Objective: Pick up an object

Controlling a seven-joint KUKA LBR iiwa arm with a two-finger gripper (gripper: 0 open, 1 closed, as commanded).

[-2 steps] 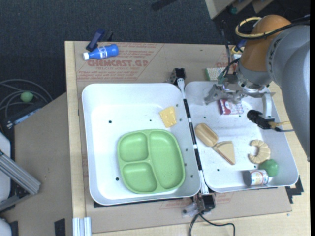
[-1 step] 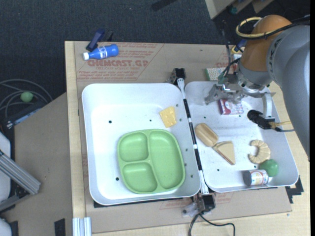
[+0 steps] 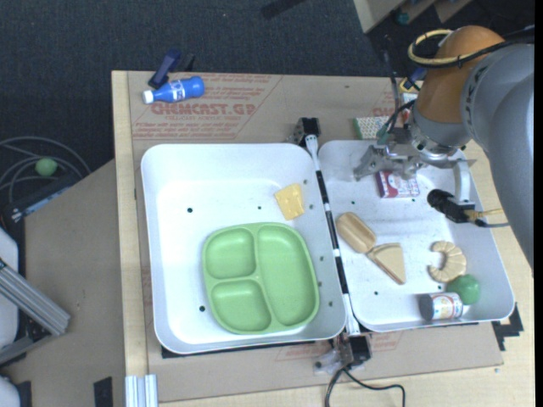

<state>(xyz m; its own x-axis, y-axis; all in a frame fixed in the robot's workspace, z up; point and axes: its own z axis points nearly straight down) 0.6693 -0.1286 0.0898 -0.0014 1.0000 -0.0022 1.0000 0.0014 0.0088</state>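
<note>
Arm reaches in from the right, claw [image 3: 392, 164] sits low over the far end of the right bin [image 3: 501, 270], right above a small red-and-white packet [image 3: 399, 186] that lies flat on the bin floor near the far wall. From here I can't tell if the claw is apart or together, the wrist hides it, and nothing visibly held. The packet looks like the target, going by how close it is. I'd guess it is light, thin, maybe a slick wrapper, flat enough that it's awkward to get under, so best pinch it across the short side at the edges, coming straight down. It could slide or crumple if squeezed off-centre. Other candidates in the same bin: a tan bread roll [image 3: 355, 231] near the divider, a wedge of bread [image 3: 389, 262] just beside it, a croissant [image 3: 447, 260] toward the right wall, a green ball-like thing [image 3: 466, 289] and a small jar [image 3: 441, 307] on its side in the near corner, the two touching or nearly so. The bread pieces look like stiff toy food, chunky, easier to grip across the middle, and the jar is round and could roll. The left bin [image 3: 161, 227] has a green divided plate [image 3: 258, 276] and a yellow cheese piece [image 3: 290, 200] apart from it, near the divider. A blue bottle [image 3: 176, 89] lies on the worktop [image 3: 127, 142] outside the bins, well away from the claw
</note>
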